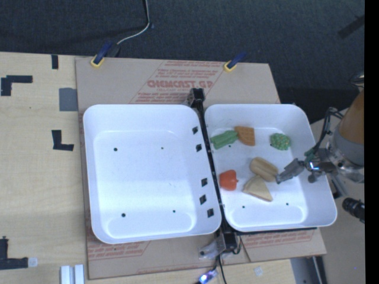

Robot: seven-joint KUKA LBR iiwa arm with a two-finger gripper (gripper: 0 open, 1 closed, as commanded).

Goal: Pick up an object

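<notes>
On the surface [35, 158], two white bins sit side by side on a brown board [177, 78]. Left bin [98, 120] is on the left, right bin [299, 120] on the right, their inner edges touching along a line of black clips [204, 182].

Right bin contents: green piece [224, 139] at far left of the bin, close to the divider. Orange piece [245, 135] just right of it, touching or nearly so. Green lump [280, 141] further right, apart from the others, toward the far right corner. Red piece [228, 180] nearer the camera, close to the divider. Tan oval [263, 168] mid-bin, right of the red piece. Tan wedge [258, 189] just near of the oval, touching or almost touching it.

Arm [355, 129] comes in from the right, over the right rim of the right bin. Hand [289, 174] reaches leftward and low into the bin, dark fingers pointing at the tan oval, tip just beside the oval's right end. Nothing seen between the fingers. Fingers look close together but too small and dark to judge; cannot tell whether open or closed.

Outside the bins: two clamps at the board's far edge, yellow-blue one [100, 54] at left, another [234, 61] at right. White cable [139, 22] runs over the dark floor beyond. Black tape marks [59, 141] on the surface to the left.
</notes>
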